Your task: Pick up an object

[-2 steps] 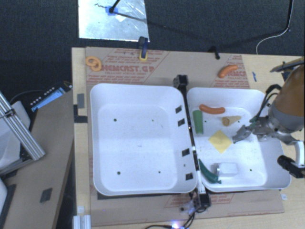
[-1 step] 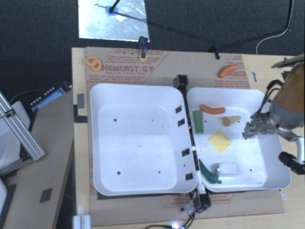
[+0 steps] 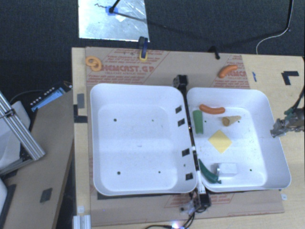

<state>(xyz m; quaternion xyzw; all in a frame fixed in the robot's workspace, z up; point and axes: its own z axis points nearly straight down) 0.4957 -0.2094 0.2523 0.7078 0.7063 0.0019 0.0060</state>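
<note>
The metal two-finger gripper sits just outside the right rim of the right shallow white plastic bin, at about mid-height of that rim, and whether it is spread or closed cannot be told from this view. Nothing is visibly held by it.

Taking the flat yellow square sponge-like piece near the middle of the right bin as the landmark: an orange sausage-shaped toy lies above it, near the bin's far wall. A green cylinder lies to its upper left, close to the divider between the bins. A small tan cone-shaped piece lies to its upper right. Below it rests a white rectangular block, with a dark green curved piece touching or just beside the block's left end.

The left shallow white plastic bin lies well left of the yellow square. On the cardboard beyond the bins lie a second orange sausage and an orange ring.
</note>
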